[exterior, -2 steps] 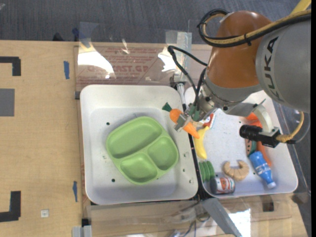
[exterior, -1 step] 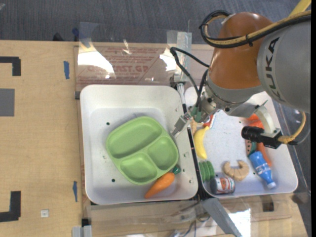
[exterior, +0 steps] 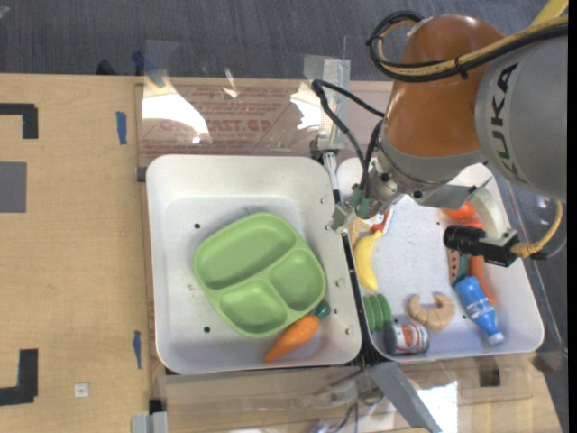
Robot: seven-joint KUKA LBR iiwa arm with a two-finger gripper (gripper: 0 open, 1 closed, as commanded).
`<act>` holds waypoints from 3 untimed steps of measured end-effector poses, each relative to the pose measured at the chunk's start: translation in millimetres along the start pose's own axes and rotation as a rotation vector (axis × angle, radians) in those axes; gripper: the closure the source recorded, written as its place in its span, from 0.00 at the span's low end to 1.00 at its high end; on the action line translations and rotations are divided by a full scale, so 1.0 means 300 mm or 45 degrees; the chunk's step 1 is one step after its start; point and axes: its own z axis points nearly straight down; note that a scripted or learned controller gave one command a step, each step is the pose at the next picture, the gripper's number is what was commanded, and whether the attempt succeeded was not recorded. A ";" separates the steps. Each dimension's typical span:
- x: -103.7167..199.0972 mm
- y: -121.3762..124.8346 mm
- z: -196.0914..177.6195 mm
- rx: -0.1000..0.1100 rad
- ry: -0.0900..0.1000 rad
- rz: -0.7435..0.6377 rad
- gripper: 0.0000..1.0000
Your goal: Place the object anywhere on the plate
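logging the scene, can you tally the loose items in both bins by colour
orange: 2, carrot beside the plate, another orange piece under the arm
yellow: 1, banana
green: 1, ridged piece
tan: 1, croissant
blue: 1, bottle
red and white: 1, can
total: 7

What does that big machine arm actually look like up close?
A thick grey arm with dark KUKA lettering and a glossy orange dome-shaped band. Black cables loop over it. At its tip sits a small metallic pincer.
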 end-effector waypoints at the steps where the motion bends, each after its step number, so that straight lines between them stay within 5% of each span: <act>1: 0.287 0.018 0.237 0.013 0.009 0.163 1.00; 3: 0.279 0.028 0.164 0.002 0.004 0.162 1.00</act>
